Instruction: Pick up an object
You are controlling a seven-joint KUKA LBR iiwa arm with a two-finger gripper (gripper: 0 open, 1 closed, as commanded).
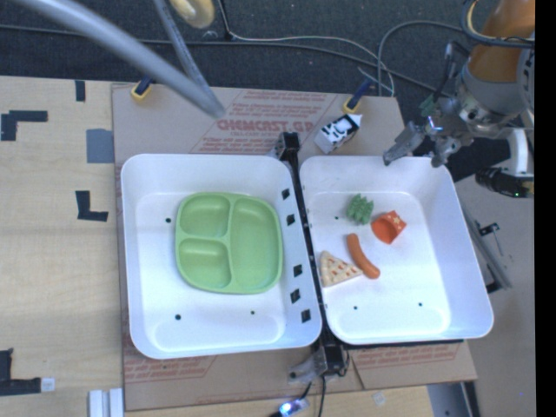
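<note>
Approach stage, nothing grasped. Gripper [419, 143] poised above right bin's [469, 259] far rim, fingers spread and bare. Sausage [362, 256], wedge [337, 269], red piece [388, 226], green piece [359, 207] mid-bin. Next: move inward, descend over one item, close.

The arm [497, 55] has a rounded grey housing with an orange band [508, 11] above the wrist. Thin dark cables loop around the upper section. The gripper [417, 144] is a grey metal assembly with dark fittings and two slim, dark-tipped fingers [398, 152].
</note>
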